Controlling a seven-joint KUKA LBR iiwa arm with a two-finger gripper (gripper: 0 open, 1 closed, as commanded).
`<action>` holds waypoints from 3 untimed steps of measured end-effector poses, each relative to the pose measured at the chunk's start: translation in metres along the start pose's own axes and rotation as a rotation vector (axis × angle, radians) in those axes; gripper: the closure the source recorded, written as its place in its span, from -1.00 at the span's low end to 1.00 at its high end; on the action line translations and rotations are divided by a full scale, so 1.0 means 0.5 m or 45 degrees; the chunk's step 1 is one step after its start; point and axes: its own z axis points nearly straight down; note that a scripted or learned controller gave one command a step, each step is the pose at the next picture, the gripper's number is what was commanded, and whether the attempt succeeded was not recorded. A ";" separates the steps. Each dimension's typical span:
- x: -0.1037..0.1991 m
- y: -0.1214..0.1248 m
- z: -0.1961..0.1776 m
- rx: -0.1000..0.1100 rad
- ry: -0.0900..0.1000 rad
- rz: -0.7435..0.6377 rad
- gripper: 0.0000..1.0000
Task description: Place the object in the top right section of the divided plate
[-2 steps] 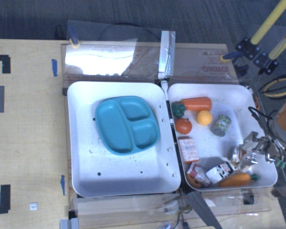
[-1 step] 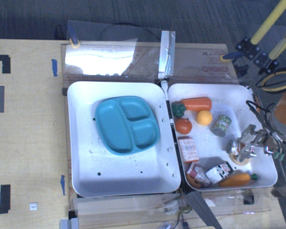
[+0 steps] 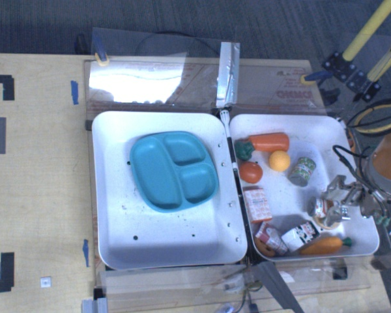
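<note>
The gripper (image 3: 335, 204) is seen low over the right bin (image 3: 326, 126), near its right wall; finger opening and any grasp cannot be told. The blue divided plate (image 3: 174, 169) is located in the left bin (image 3: 111, 194), with all sections bare. Toy foods, including a carrot (image 3: 269, 141) and an orange ball (image 3: 279, 161), are scattered in the right bin.

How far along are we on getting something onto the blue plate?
Nothing looks done yet: the blue divided plate in the left bin has all its sections bare. In hand: the gripper is low in the right bin among the toys, near a small can. Left: picking an object, carrying it over, and placing it in the top right section.
</note>
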 end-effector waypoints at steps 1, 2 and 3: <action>0.009 0.028 -0.001 0.003 0.003 -0.056 1.00; -0.002 -0.013 0.002 -0.012 0.011 -0.069 1.00; 0.003 -0.013 0.018 -0.013 0.017 -0.068 -1.00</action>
